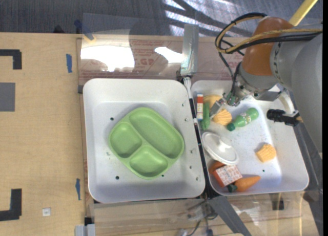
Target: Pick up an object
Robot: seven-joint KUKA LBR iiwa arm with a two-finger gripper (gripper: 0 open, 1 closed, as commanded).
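At the far left the wooden bench (36, 143) lies bare save for dark tape marks. Next comes the left bin (97, 102), a shallow white tray holding a green divided plate (146, 141) with three compartments, set at a slant near the bin's middle. Just past the shared edge begins the right bin (292, 171), and along its left wall stand a small red-and-white carton (199, 102) and a green tube-like item (206, 115), side by side. Below them rests a white lid with a knob (219, 147), and near the bin's front edge a red-and-white box (226, 174) touches an orange carrot (246, 183). Toward the bin's upper middle a yellow corn-like piece (222, 118) lies just beside a green bottle (243, 119), which is tipped on its side. The hand (229, 101) hangs directly above the yellow piece, close to it or touching; whether it is open or closed, or grips anything, cannot be told from this angle. Further right a second yellow ridged piece (266, 152) sits alone. The grey arm (292, 61) with its orange band enters from the right
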